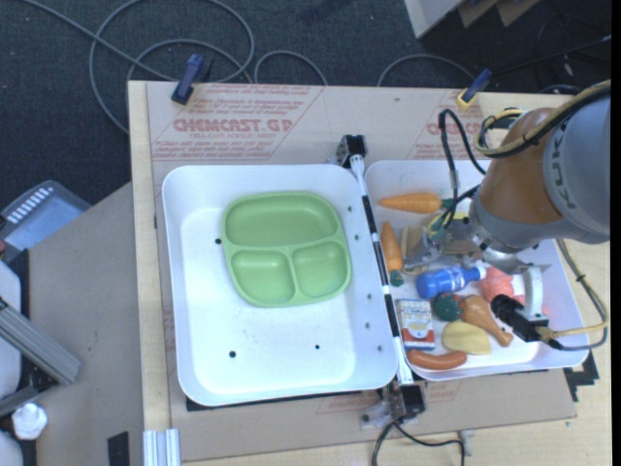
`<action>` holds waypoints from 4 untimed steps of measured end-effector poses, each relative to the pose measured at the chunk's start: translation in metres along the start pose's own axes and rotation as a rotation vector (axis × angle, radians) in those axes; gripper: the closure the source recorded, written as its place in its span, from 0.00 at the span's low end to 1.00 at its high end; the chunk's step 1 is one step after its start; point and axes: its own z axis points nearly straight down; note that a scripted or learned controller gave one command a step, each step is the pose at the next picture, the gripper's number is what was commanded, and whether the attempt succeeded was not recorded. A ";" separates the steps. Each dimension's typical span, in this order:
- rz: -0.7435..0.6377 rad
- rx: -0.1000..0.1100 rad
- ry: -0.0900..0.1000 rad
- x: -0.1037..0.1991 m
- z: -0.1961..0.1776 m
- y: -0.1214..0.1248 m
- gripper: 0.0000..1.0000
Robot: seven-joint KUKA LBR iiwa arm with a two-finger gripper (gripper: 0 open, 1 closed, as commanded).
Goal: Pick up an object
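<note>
The arm reaches low into the right bin (572, 352), where the toy food lies crowded, and its gripper (448, 246) hangs just above the blue bottle (446, 282), probably to grasp it, though I cannot tell how wide it stands.

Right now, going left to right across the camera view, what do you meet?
Left bin → green tray → small carrot → blue bottle → arm.
</note>
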 end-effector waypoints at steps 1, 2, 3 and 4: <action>-0.005 0.015 0.010 0.004 0.004 -0.036 0.00; -0.004 0.012 0.009 0.004 -0.006 -0.035 1.00; -0.004 0.013 0.009 0.004 -0.006 -0.035 0.00; -0.004 0.011 0.008 0.004 -0.015 -0.035 1.00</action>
